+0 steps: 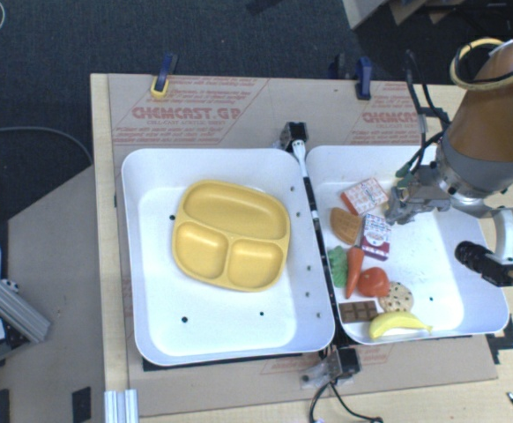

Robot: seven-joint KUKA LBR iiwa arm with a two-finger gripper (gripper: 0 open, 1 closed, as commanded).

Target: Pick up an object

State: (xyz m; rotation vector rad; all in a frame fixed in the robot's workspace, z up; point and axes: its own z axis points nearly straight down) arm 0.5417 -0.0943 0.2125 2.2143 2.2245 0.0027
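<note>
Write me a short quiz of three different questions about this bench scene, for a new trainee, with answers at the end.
1. True or false: the yellow plastic three-compartment plate lies in the right white bin.
2. Which toy food lies nearest the camera view's bottom edge: A) orange carrot, B) yellow banana, C) red tomato?
3. Fill in: the gripper is above the ____ bin.

Key: 1 false, it lies in the left white bin; 2 B; 3 right.

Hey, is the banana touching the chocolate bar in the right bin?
Touching, as far as the camera view shows: the banana lies right under the chocolate bar at the right bin's front edge, with no white floor visible between them.
</note>
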